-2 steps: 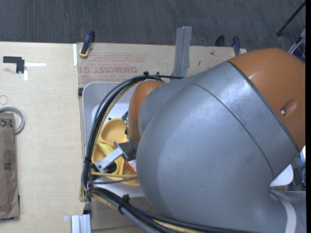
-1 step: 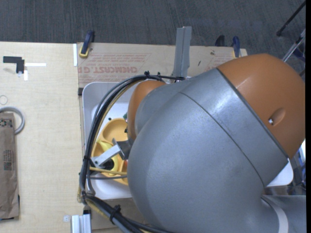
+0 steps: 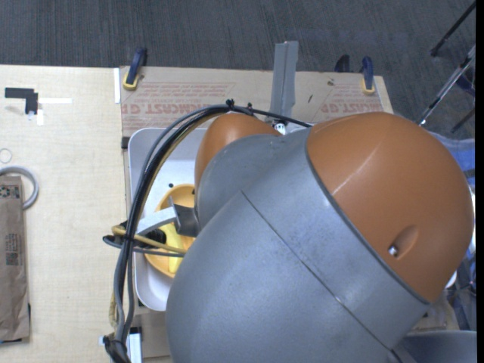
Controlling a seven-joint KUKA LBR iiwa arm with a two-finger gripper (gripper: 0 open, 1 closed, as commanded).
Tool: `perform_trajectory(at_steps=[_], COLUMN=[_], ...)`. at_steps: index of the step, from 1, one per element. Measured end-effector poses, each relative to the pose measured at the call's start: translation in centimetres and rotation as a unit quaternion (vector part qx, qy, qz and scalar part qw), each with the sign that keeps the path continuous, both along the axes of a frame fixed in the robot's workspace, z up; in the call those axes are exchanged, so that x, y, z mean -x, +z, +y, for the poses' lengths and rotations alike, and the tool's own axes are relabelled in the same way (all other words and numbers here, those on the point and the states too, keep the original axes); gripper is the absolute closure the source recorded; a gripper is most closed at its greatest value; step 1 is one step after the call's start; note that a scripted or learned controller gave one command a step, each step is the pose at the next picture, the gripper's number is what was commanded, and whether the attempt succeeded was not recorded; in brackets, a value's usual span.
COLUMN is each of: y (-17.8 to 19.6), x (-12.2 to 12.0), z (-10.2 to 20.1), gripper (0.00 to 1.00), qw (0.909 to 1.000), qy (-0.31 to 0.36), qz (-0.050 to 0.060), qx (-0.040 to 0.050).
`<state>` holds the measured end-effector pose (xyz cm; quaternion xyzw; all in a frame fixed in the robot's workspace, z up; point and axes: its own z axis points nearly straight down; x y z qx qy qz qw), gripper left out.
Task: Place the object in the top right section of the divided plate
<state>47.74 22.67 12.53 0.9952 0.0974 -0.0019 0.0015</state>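
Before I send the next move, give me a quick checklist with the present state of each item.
1. Arm over the white bin: ok, it reaches over the bin and covers most of it.
2. Divided plate located: ok, a yellow part shows in the bin beside the arm.
3. Top right section of the plate free: cannot tell, the arm hides it.
4. Object held: cannot tell, nothing visible confirms a grasp.
5. Cables clear of the plate: not ok, the black cables run down across the bin and cross the plate's edge.
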Motion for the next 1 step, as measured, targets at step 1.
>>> perform_trajectory(at_steps=[1], y=[0.03], x=[0.0], z=[0.01], gripper=[0.0], qw=[1.0], qy=[0.0], qz=[0.0], qx=[0.0])
